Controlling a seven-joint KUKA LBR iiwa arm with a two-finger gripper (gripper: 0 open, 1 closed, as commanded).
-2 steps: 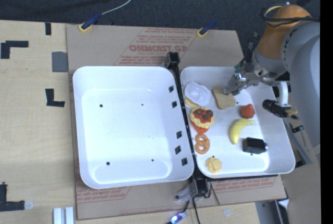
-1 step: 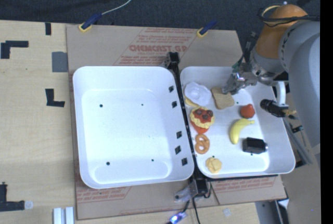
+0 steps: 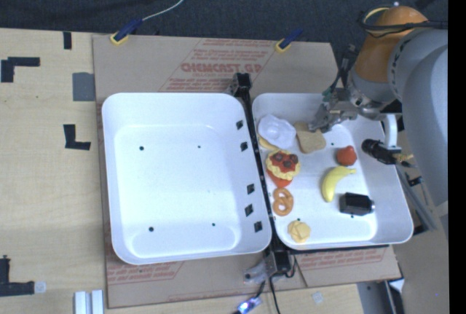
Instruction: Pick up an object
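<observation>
The fingers cannot be made out well enough to tell whether they are spread or closed; the gripper (image 3: 325, 118) hangs low over the far part of the right bin (image 3: 386, 229), its tip just above or touching the far edge of a tan slice of bread (image 3: 312, 141).

The arm (image 3: 408, 65) comes in from the right, grey with an orange band near the wrist, and covers part of the bin's far right corner. The left bin (image 3: 175, 174) sits beside the right one, the two meeting along a dark seam of clips. Both rest on a brown cardboard sheet (image 3: 211, 68) laid on the bench.

Inside the right bin, a crumpled white wrapper (image 3: 277, 132) lies at the far left, just left of the bread. Near of it sits a small tart (image 3: 283, 165) topped with red. A yellow banana (image 3: 334, 181) lies toward the middle, with a red tomato (image 3: 346, 156) just beyond it to the right. A black block (image 3: 356, 204) lies near of the banana on the right side. A pretzel (image 3: 282, 200) sits against the left wall, and a small yellow pastry (image 3: 298, 231) rests at the near left corner.
</observation>
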